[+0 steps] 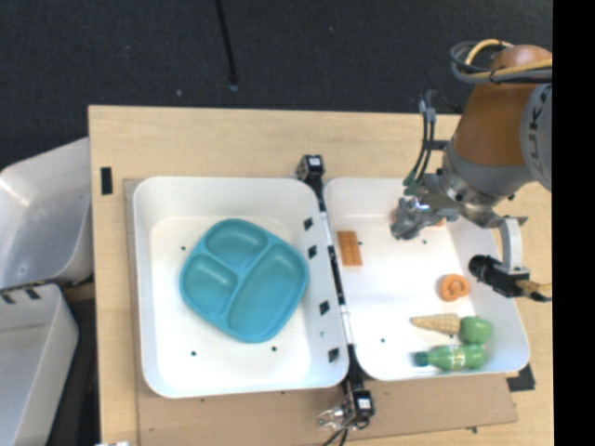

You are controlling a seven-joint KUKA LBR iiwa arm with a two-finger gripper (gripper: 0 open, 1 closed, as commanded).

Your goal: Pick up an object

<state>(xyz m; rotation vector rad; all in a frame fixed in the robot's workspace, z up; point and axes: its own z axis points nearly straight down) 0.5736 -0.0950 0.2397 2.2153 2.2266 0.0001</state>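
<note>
Objects all lie loose in the right bin point(372, 347); nothing is lifted yet.
The gripper point(409, 219) hangs over that bin's upper part with nothing between its fingers, though I cannot tell how wide they stand. Below it sit an orange block point(350, 248), an orange ring-shaped piece point(454, 288), a cream cone point(437, 322), a green apple point(475, 329) and a green bottle point(452, 357). The pick itself remains undone.

Two white bins point(149, 249), one blue plate point(244, 279), five small items point(453, 287).
</note>
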